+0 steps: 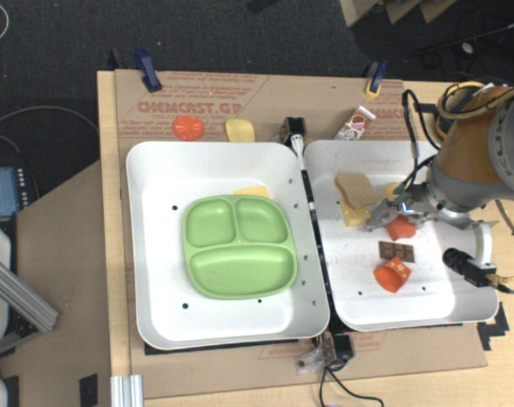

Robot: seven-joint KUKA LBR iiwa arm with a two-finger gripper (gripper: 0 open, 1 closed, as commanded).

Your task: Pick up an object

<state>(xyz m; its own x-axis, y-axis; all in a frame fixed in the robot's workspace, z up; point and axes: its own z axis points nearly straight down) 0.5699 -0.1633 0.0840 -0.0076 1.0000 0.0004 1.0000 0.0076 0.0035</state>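
Observation:
My gripper (pixel 388 214) is low over the right bin (pixel 435 308), reaching in from the right. A red-orange block (pixel 402 229) lies just beneath and beside it, partly covered by the gripper; I cannot see whether they touch. To the gripper's left are a tan bread slice (pixel 353 187) and a small yellow piece (pixel 354 218). A brown chocolate bar (pixel 396 250) and an orange piece (pixel 393 275) lie nearer the bin's front.
The left bin (pixel 155 185) holds a green divided plate (pixel 238 246) with a yellow slice (pixel 252 192) behind it. On the cardboard behind the bins lie an orange item (pixel 187 127), a yellow item (pixel 239 131), a black item (pixel 293 129) and a wrapper (pixel 354 125).

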